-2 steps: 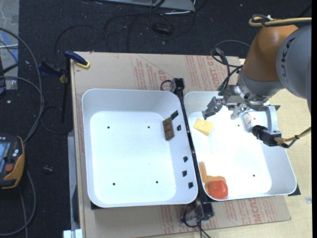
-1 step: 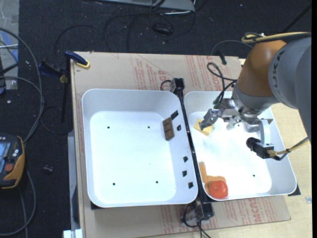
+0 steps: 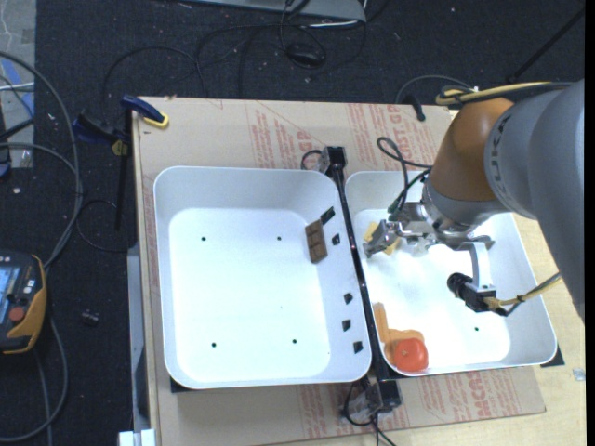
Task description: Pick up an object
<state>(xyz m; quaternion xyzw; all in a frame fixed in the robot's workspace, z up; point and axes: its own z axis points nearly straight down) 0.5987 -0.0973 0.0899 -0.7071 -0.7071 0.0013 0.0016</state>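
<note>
You have the arm [image 3: 521, 147] reaching in from the right, over the far part of the right bin [image 3: 530, 342], with its orange band above the wrist. The gripper [image 3: 386, 238] sits low at the bin's far-left corner, just beside the divider between the two bins; something yellowish shows at its tip, but you cannot tell from this slant whether the fingers are apart or together, or whether they grip anything. The red tomato-like object [image 3: 408, 353] lies in the near-left corner of the right bin, with an orange piece [image 3: 384, 326] touching it on its far side, both well apart from the gripper. In the left bin [image 3: 186, 277], a small brown block [image 3: 317, 242] rests near the far-right wall.
</note>
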